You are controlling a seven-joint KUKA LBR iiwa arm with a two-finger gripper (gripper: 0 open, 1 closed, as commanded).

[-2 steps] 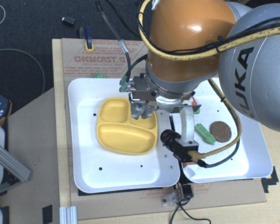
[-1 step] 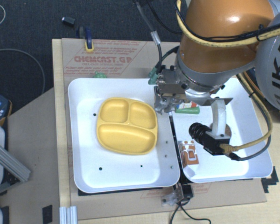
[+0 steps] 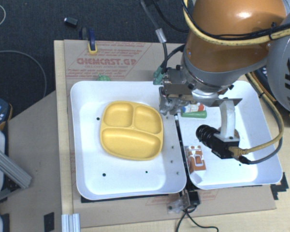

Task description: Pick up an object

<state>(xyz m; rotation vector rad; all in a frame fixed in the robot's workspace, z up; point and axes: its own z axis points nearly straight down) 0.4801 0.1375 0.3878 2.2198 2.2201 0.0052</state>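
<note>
On the left, a yellow divided plate (image 3: pixel 132 130) lies flat in the left bin (image 3: pixel 84 163), near its middle and a little toward the divide between the two bins. It has three compartments, two small ones at the top and one long one below, and its raised rim is the only part a two-finger grip could close on. That makes it an awkward pick: the gripper would need to come down over one edge with a finger on each side of the rim.

At the divide, the arm (image 3: pixel 232 28) hangs low over the top corner of the right bin (image 3: pixel 266 173). The gripper (image 3: pixel 170 103) sits just beside the plate's upper right corner, and whether it is spread or closed, or has anything in it, I cannot tell; the wrist body hides it.

In the right bin, a small green, white and red tube (image 3: pixel 195 112) pokes out from beneath the wrist, and a small orange and white card (image 3: pixel 196 159) lies lower down beside the divide. The tube looks the nearest and easiest target: narrow enough to pinch across its width. A short shift right, then a straight descent, would suit it best.
</note>
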